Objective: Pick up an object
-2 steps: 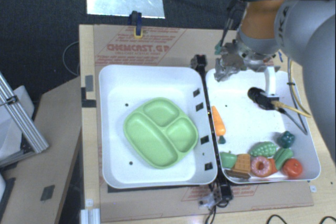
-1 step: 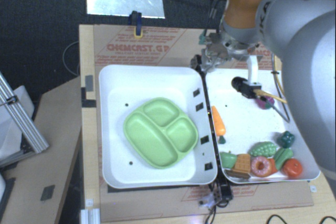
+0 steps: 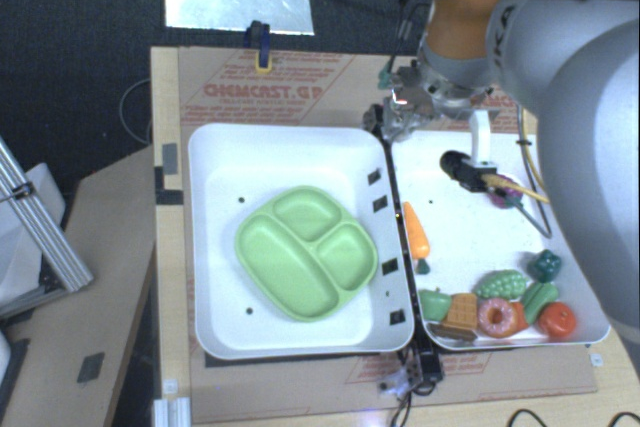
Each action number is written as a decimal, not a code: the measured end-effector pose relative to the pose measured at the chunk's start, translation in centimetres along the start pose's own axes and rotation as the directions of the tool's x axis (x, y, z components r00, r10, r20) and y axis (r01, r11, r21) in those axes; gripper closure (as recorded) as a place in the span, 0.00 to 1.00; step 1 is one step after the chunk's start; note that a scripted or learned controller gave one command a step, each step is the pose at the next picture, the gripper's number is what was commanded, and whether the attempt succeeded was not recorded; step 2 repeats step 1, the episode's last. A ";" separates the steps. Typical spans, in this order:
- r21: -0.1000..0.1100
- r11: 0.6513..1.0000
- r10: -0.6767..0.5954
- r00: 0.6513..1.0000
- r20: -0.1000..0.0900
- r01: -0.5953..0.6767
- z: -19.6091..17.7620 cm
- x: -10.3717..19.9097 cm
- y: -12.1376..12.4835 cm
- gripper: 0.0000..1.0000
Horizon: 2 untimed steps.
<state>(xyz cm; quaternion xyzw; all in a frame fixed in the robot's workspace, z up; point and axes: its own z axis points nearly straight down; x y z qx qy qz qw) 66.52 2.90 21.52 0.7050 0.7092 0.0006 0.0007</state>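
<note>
Nearest me, toy foods crowd the right white bin's (image 3: 440,205) front edge: a pink-iced doughnut (image 3: 497,317) just beside a red tomato (image 3: 558,319). An orange plastic carrot (image 3: 415,231) lies farther back by the divider. My gripper (image 3: 400,120) hangs over the far rim; whether it's parted, I cannot tell. A pale green divided plate (image 3: 305,253) sits in the left bin (image 3: 215,155).

The one thing I can read is the red print on the brown cardboard sheet (image 3: 262,87) lying under the two bins: along its far strip, above the left bin, large letters spell roughly "CHEMCAST GP", though the last characters are soft and I am not sure of them. A smaller red line runs over that word, too blurred to read. More red print shows on the same sheet's near strip, below the bins, and I cannot make it out either
</note>
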 end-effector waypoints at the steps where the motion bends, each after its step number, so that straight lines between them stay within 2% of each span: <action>1: -0.001 1.000 0.000 1.000 0.000 0.000 -0.1 0.7 0.2 1.00; 2: -0.001 1.000 0.000 1.000 0.000 0.000 -0.1 0.7 0.2 1.00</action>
